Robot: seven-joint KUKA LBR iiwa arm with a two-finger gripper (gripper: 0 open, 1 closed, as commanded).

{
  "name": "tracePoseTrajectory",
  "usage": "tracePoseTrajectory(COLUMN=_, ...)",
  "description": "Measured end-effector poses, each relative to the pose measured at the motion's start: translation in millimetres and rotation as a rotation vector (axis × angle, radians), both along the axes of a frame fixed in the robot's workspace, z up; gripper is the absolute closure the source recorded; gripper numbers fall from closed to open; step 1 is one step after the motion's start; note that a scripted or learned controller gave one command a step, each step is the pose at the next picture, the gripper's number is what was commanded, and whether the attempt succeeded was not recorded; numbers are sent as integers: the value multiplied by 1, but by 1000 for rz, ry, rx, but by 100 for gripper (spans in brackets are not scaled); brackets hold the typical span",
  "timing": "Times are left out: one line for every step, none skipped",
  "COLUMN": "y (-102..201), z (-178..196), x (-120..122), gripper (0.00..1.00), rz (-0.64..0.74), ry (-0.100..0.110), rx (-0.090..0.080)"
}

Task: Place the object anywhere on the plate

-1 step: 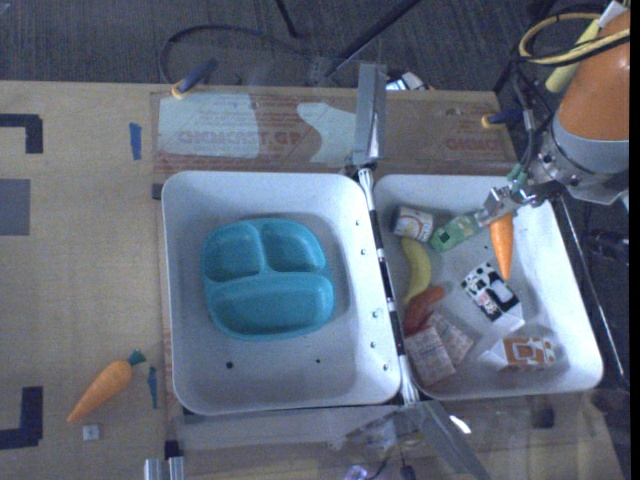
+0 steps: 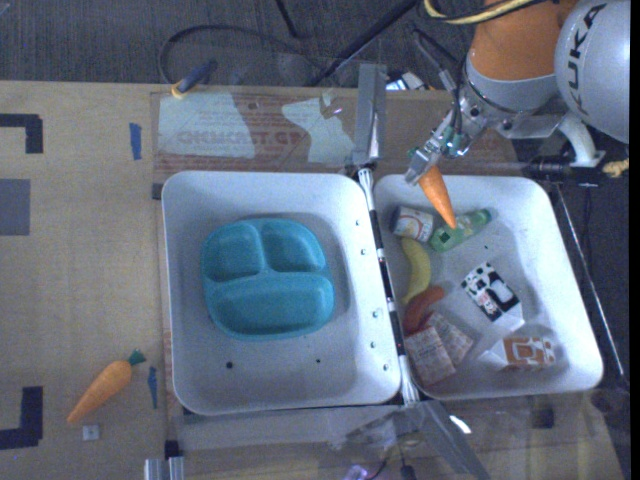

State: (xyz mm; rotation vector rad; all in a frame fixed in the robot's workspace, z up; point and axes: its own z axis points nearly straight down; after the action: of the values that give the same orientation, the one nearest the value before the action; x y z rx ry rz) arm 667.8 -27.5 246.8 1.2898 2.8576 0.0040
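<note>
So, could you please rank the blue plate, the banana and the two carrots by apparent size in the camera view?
1. Blue divided plastic plate, clearly largest.
2. Yellow banana and orange carrot on the bench: alike, unranked.
3. Orange carrot at the tool looks smallest, though it hangs nearer the camera, so unsure.

Light wooden bench (image 2: 80, 268) with black and blue tape marks (image 2: 134, 140); beyond its far edge, dark grey carpet floor (image 2: 120, 18) crossed by black cables (image 2: 200, 38).
</note>
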Motion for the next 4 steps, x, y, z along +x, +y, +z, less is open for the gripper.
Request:
tracePoseTrajectory(y=0, z=0, x=0, gripper=0, rz=0, ry=0, rx=0)
tracePoseTrajectory(y=1, z=12, x=2, gripper=100, rz=2, ry=-9, rx=0)
tracePoseTrajectory(y=13, z=31, x=-44, gripper=100, rz=207, ry=4, rx=0)
tracePoseTrajectory(y=46, z=30, x=-59, gripper=100, rz=360, ry=4, rx=-1)
